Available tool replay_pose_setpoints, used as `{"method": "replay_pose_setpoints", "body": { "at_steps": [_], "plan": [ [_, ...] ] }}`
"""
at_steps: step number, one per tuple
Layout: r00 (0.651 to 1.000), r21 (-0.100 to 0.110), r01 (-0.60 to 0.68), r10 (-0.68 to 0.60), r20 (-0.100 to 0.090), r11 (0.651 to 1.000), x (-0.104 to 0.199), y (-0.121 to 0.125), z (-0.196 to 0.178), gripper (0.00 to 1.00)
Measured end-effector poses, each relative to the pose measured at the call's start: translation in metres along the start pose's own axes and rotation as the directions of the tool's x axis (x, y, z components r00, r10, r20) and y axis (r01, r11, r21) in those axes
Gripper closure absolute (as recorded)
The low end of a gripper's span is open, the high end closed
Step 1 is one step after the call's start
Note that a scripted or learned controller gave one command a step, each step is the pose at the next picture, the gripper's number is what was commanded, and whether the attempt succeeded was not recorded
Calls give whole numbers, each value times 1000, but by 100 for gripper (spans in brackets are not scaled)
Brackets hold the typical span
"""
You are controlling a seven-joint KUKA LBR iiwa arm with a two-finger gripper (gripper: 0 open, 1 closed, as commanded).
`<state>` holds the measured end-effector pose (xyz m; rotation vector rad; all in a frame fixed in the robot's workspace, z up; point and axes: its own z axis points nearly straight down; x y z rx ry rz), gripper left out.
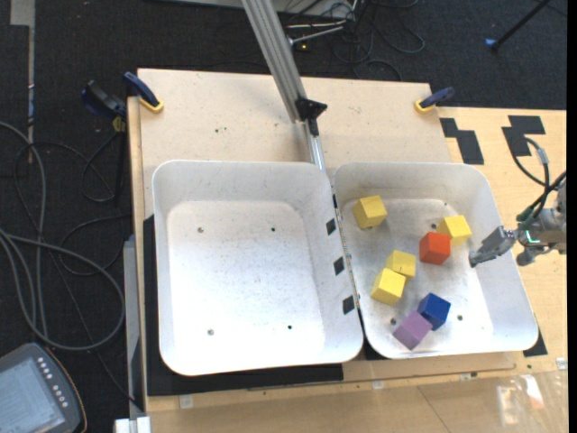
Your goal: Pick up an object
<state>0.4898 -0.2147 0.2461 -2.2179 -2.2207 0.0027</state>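
Arm [552, 228] cut off by right edge, gripper [487, 247] too small to judge finger spacing. Purple block [413, 329] partly covered by blue block [435, 308]. Tablet [34, 395] cropped at bottom left.

Dark grey gripper [488, 247], thin cable above

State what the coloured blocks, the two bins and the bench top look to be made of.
Blocks, such as the red block and the purple block: probably painted wood or foam; matte, flat faces, crisp edges, no glare.
Left bin and right bin: likely moulded plastic; smooth white, rounded corners, dark speckling.
Bench top: looks like unpainted plywood or fibreboard; pale tan, dull.
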Motion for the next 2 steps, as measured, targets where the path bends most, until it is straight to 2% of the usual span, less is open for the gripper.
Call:
{"method": "replay_pose_setpoints", "body": {
  "at_steps": [1, 2],
  "plan": [
    [1000, -4, -1, 1, 1, 1000, 0, 1, -2, 0],
    [1000, 3, -3, 3, -1, 1000, -5, 2, 61, 0]
  ]
}}
